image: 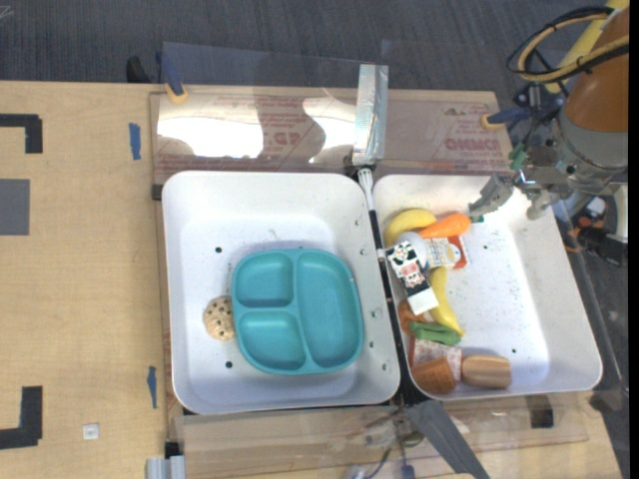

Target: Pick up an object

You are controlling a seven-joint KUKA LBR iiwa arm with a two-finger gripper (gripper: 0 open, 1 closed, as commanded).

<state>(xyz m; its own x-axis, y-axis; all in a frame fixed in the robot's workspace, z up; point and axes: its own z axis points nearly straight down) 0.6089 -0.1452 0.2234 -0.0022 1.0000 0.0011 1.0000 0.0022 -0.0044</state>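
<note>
Toys crowd the left side of the right bin [559,337]: a banana [439,297], a carrot [444,226], a black-and-white spotted carton [409,265], a green piece [435,333] and a brown bread-like roll [485,370]. Above that bin's upper right part the gripper [514,196] hangs with its two fingers apart and nothing between them, well clear of the pile. Over in the left bin [190,218] sits a teal divided tray [296,309], with a cookie [219,317] touching its left edge.
</note>
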